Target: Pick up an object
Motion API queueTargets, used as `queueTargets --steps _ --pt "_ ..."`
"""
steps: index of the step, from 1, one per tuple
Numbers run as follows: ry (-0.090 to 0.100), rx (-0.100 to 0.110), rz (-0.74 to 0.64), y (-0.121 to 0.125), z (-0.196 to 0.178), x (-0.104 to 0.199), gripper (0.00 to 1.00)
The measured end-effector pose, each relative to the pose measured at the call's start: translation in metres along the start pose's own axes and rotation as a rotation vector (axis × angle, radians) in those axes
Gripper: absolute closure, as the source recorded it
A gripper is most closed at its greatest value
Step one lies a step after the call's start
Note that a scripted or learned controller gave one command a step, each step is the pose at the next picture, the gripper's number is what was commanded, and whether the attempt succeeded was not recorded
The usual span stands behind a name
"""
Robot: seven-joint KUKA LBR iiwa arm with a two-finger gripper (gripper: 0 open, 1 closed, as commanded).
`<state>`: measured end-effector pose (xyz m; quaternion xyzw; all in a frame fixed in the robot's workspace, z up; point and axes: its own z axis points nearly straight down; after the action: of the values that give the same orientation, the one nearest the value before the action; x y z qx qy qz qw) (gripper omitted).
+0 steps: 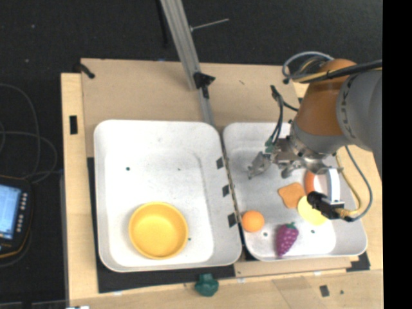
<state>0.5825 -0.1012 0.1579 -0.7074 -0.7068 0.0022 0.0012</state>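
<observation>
The arm reached into the right bin [257, 137], its jaws [261, 164] low over bare floor near the bin's left side; whether they were released or clenched could not be told. Nothing looked lifted. The orange ball [252, 221], grapes [287, 237], orange piece [291, 194] and yellow piece [313, 212] lay in that bin. The yellow bowl [158, 230] sat in the left bin [154, 140]. The pick seemed undone.

One fixed camera, high above the bench [154, 95], looking down at a slant.

It stands far enough back to take in both white bins, left bin [116, 153] and right bin [241, 140], all four bench edges and dark floor beyond; the arm [335, 108] enters from the right edge.
</observation>
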Motion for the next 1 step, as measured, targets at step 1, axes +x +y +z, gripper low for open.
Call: queueTargets --steps 1 --pt "0.000 0.000 0.000 -0.0009 0.0531 -0.0010 0.00"
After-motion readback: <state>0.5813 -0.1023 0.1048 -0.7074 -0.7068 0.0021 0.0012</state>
